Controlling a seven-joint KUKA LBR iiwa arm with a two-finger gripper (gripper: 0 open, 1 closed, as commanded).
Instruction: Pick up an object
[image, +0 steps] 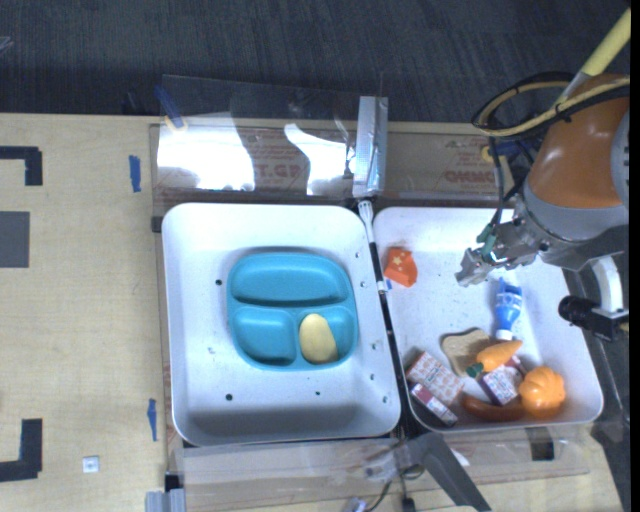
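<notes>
The pale wooden bench (80, 330) carries two shallow white plastic bins. The left bin (190, 400) holds a blue divided plastic tray (270, 300) with a yellow egg-shaped piece (318, 338) in its lower right compartment. The right bin (440, 235) holds an orange wedge (400, 266), a blue-and-white tube (507, 308) and heaped toy foods. The claw (480, 262) hovers over the right bin, apart from the tube; I cannot tell its grip.
</notes>
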